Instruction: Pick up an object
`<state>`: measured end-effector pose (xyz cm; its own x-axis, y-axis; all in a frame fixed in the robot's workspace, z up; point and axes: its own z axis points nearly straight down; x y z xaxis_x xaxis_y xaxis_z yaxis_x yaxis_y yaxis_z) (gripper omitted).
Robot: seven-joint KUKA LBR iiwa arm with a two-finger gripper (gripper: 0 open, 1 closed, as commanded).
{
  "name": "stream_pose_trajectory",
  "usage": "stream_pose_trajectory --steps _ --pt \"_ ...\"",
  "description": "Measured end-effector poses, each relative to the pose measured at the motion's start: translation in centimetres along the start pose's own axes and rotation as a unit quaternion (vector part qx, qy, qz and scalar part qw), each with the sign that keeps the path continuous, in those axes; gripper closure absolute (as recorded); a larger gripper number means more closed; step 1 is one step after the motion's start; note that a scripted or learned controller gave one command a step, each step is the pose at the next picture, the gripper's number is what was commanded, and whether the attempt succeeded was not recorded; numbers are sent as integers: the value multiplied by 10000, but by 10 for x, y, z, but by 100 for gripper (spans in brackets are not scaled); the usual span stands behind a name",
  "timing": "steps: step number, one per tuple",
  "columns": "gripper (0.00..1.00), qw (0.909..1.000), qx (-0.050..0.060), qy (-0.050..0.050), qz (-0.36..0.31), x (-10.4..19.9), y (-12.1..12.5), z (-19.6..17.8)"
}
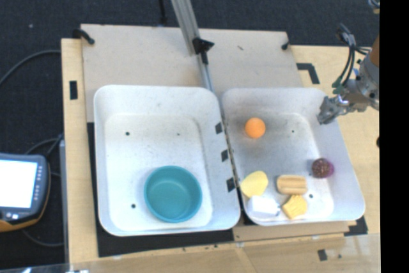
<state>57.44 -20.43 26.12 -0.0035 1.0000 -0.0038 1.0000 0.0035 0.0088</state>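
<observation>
Camera view: I look down at a slant on two white bins side by side on a tan bench.
My gripper (329, 109): it hangs at the far right edge of the right bin (268, 99), above the rim; it is small and dark here, so I cannot tell its state, and nothing shows in it.
Targets: all lie in the right bin. The ball (255, 128) sits alone mid-bin, well apart from the rest. The purple ball (322, 168) rests near the right wall. Along the near wall cluster the yellow lump (254, 183), the roll (292, 185), the white piece (262, 205) and the cube (295, 207).
Left bin (115, 105): it holds the bowl (172, 194) in its near half.
Risks: I judge the ball likely to roll off if I close off-centre, being round and smooth. The near cluster is packed, pieces touching or just beside each other, so I could nudge a neighbour or pinch two. The purple ball is close to the wall, which could block me.
Materials: the bins look like hard speckled plastic with rounded corners. The ball is orange and smooth; the purple one looks bumpy. The roll is tan and cylindrical. The bowl is teal, round, plain.
</observation>
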Motion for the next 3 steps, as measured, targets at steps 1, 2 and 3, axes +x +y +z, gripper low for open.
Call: stream_pose_trajectory --steps 1,2,3 --pt "100 10000 26 11 -4 -1 1 -10" --pt "100 10000 25 15 -20 55 22 -13" --pt "100 10000 24 15 -18 106 33 -17"
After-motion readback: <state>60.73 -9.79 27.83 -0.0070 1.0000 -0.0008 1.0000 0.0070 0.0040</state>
